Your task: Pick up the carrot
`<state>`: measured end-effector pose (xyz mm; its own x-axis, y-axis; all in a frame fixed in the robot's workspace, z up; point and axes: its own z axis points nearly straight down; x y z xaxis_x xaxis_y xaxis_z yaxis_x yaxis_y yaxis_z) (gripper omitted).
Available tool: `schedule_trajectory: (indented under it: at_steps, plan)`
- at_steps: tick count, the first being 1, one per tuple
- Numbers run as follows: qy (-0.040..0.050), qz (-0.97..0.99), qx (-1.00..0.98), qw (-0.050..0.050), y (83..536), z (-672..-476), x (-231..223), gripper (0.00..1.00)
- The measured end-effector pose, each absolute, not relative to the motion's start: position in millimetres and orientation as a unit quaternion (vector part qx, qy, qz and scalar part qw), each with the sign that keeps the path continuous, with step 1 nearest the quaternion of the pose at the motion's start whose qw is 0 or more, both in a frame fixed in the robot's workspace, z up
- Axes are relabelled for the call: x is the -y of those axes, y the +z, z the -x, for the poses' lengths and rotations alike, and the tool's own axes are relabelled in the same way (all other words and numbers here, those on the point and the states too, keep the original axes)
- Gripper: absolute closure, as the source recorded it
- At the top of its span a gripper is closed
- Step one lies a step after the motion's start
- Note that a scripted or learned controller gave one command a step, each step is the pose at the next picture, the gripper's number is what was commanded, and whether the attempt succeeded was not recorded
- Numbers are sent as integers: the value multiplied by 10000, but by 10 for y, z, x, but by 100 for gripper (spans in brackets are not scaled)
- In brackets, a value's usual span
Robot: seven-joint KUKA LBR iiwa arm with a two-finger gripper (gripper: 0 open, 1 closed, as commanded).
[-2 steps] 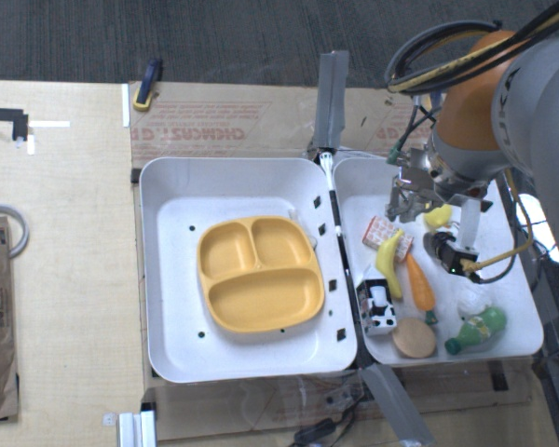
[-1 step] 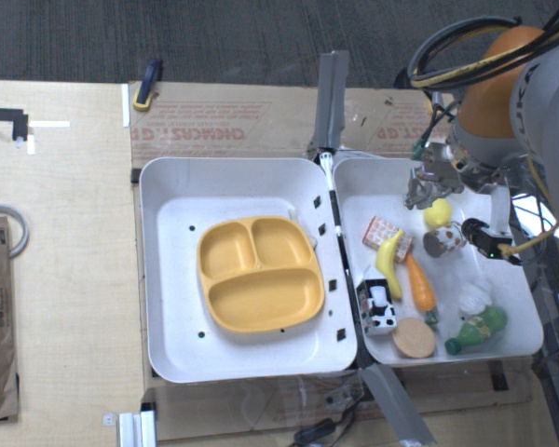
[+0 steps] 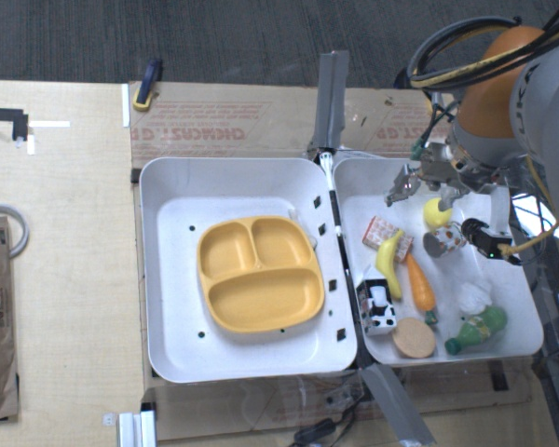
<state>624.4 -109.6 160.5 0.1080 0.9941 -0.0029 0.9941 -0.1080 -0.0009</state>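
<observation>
The hand (image 3: 427,182) hung over the far part of the right bin (image 3: 531,343), near that bin's back edge, carried on the grey arm (image 3: 540,91) with its orange band. Its fingers stood spread apart with nothing between them; released, by my reading.

Just on the near side of it sat a small yellow round fruit (image 3: 436,213), with a grey cup-like item (image 3: 444,241) beside that. Nearer the divider between the bins lay a small pink-and-white packet (image 3: 384,231) and a banana (image 3: 388,264).

The carrot (image 3: 419,284) lay in the middle of the right bin, long axis running roughly from the bin's back toward its front, close alongside the banana; whether the two touched I could not tell. A round tan disc (image 3: 414,338) sat just beyond its front end, a black-and-white cow figure (image 3: 376,307) toward the divider, and a green bottle-shaped toy (image 3: 475,329) toward the front right corner.

The left bin (image 3: 154,268) held a yellow divided plate (image 3: 261,275).

Judgement: the carrot looked like a toy, probably light, rigid and smooth, so liable to slip or roll. Best taken across its thicker middle, fingers straddling the short axis, with the banana crowding one side.
</observation>
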Motion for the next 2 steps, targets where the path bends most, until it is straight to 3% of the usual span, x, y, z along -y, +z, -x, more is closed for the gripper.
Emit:
schedule_trajectory:
  at_steps: [1, 2]
  plan:
    - [-20, -8309, -5564, -11, 1194, -5579, 1384, 0]
    - [-15, -7988, -6016, -9, 907, -5117, 1067, 0]
